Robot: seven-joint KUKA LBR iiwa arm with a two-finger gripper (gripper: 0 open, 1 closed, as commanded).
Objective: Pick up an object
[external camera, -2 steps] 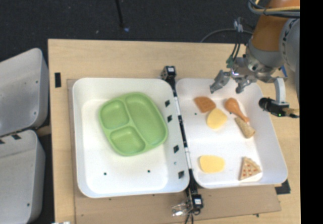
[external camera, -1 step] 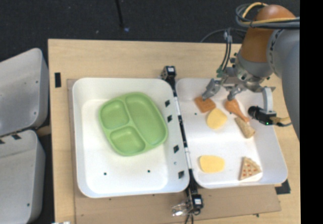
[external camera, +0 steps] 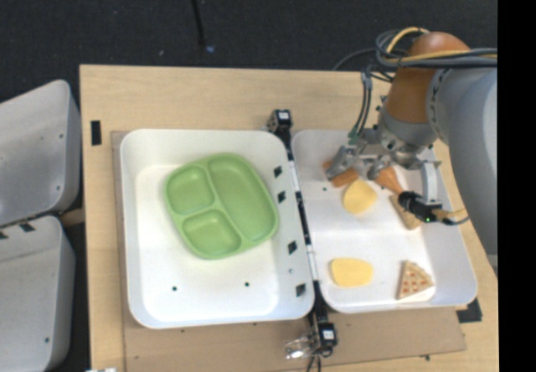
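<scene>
The right white bin [external camera: 452, 274] holds several food-like items. A yellow rounded piece [external camera: 359, 197] lies near its middle, a flatter yellow piece [external camera: 351, 271] sits toward the front, and a pizza-slice shape [external camera: 414, 281] is at the front right. Orange pieces [external camera: 385, 178] lie at the back of the bin under the arm's end. My gripper [external camera: 362, 162] hangs over that back part, just above the orange pieces and the upper yellow piece. Nothing shows plainly between its fingers.
The left white bin [external camera: 142, 278] holds a green three-compartment plate [external camera: 220, 205]. Black clips run along the divider [external camera: 296, 219] between the bins. The grey arm with its orange band [external camera: 419, 81] and cables comes in from the right. A small brown item [external camera: 410, 213] lies by the right bin's side.
</scene>
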